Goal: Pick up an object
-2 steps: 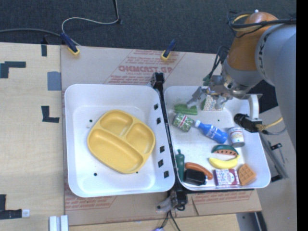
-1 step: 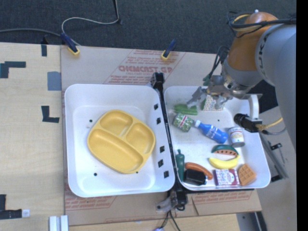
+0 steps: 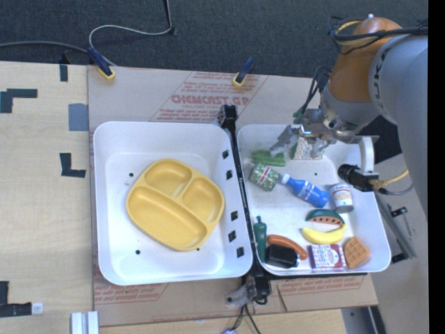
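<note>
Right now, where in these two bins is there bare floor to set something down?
Left bin: bare floor rings the yellow divided plate, widest along its near and far edges. Right bin: crowded. The blue bottle, green can, banana, waffle and hot dog fill it; the end effector hangs at the far edge.

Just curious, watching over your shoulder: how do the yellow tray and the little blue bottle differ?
The yellow tray is broad, flat and split into compartments; the blue bottle is slim and rounded with a white cap. The tray lies by itself in the left bin, while the bottle lies on its side among many small items in the right bin. The tray is far larger. Both lie away from the gripper.
</note>
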You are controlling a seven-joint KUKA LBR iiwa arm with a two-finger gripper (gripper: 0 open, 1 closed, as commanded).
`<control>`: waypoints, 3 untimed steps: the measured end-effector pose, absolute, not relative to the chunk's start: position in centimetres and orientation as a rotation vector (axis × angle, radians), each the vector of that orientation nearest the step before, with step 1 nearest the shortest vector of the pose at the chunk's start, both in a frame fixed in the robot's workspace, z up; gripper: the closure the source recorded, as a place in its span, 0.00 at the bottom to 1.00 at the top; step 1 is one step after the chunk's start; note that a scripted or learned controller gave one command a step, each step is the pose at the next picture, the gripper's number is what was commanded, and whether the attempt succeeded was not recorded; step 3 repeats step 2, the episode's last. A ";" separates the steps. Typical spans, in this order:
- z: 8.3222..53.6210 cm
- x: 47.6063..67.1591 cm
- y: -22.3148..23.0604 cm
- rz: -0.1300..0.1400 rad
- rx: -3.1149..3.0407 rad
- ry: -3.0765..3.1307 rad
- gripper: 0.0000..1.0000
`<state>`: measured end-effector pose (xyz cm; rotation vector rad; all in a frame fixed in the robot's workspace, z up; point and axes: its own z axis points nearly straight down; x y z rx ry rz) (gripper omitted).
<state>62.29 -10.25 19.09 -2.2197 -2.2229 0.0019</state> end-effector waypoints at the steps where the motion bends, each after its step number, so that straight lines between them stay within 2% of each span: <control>1: 19.1 62.3 -10.3 0.002 -2.220 -2.223 0.00; 3: 19.1 62.3 -10.3 0.002 -2.220 -2.223 0.00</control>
